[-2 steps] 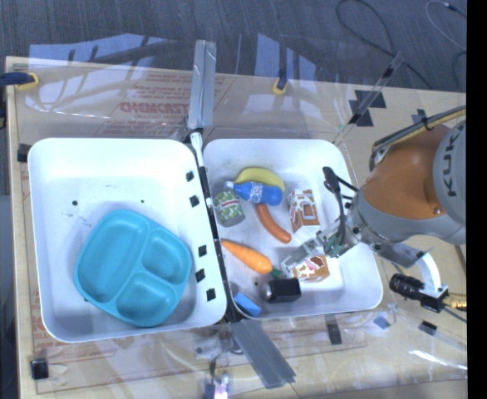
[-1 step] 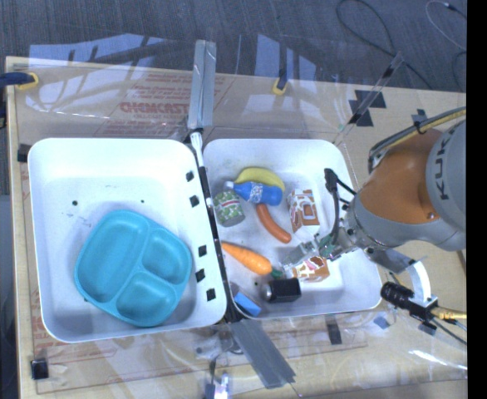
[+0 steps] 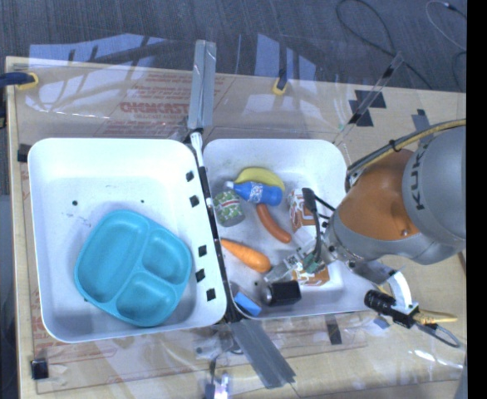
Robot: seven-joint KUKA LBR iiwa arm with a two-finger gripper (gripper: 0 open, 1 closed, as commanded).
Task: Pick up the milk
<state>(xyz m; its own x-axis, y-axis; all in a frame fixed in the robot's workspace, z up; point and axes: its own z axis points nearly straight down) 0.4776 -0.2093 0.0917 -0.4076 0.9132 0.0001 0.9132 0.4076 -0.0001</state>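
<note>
Bench (image 3: 102,90), two white bins. Left bin (image 3: 52,173): blue divided plate (image 3: 134,266). Right bin (image 3: 310,152): arm (image 3: 393,206) low over its right side, gripper (image 3: 297,268) near front wall; grip state cannot be told. Milk carton (image 3: 303,210) lies just beside gripper, by sausage (image 3: 274,223), carrot (image 3: 245,255), banana (image 3: 258,175).

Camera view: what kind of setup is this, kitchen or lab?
Likely a lab pick-test bench, not a kitchen. Two white bins sit side by side on a taped, plastic-covered bench; toy food such as a carrot and banana fills the right bin, and an arm reaches in.
</note>
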